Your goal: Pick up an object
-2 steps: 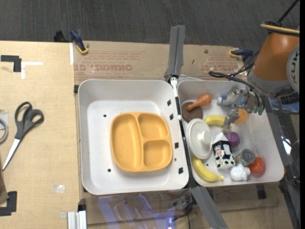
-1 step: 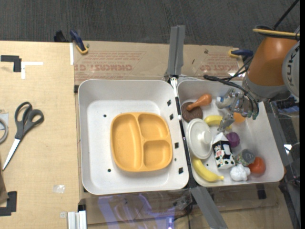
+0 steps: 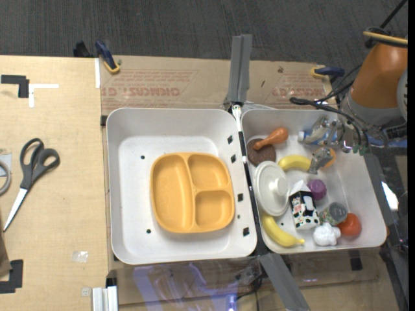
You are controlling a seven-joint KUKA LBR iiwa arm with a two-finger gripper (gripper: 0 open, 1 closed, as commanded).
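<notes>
Bananas (image 3: 281, 233), carton (image 3: 302, 209), probably toys, crowd below gripper (image 3: 322, 149).

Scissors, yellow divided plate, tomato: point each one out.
scissors (image 3: 30, 169): camera view, on the pivot where handles meet blades.
yellow divided plate (image 3: 170, 193): camera view, on the floor of its large compartment.
tomato (image 3: 350, 226): camera view, on the middle of its red skin.

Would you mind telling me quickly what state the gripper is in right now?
Gripper: low in the right bin, just above a yellow banana; whether it is open, shut or holding anything cannot be told.
</notes>
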